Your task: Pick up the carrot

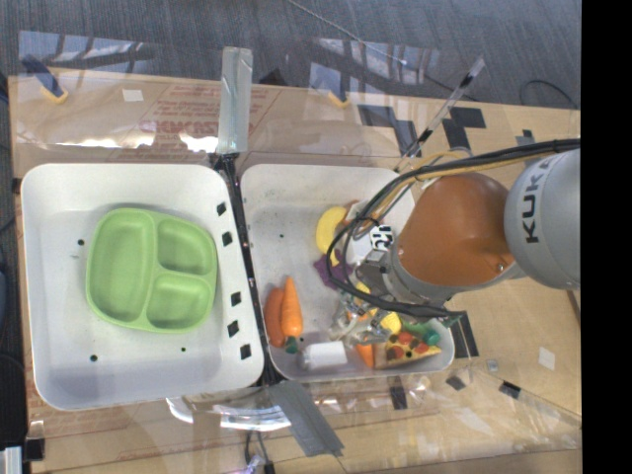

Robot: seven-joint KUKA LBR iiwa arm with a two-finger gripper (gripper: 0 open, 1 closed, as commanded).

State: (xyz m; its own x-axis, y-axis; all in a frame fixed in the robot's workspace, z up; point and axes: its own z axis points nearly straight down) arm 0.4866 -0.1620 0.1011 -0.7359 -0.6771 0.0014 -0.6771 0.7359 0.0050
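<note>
The orange carrot [289, 312] with a small green tip lies lengthwise near the left wall of the right bin [286, 191], close to the front. My gripper [357, 316] hangs low in the same bin, a short way right of the carrot and apart from it, under the orange wrist band [452, 230]. The arm and its cables cover most of the gripper.
The left bin [49, 215] holds a green divided plate [153, 268]. In the right bin lie a yellow item [331, 227], a purple piece [325, 268], a white cylinder [326, 355] and a colourful heap of toy food [410, 344] at the front right.
</note>
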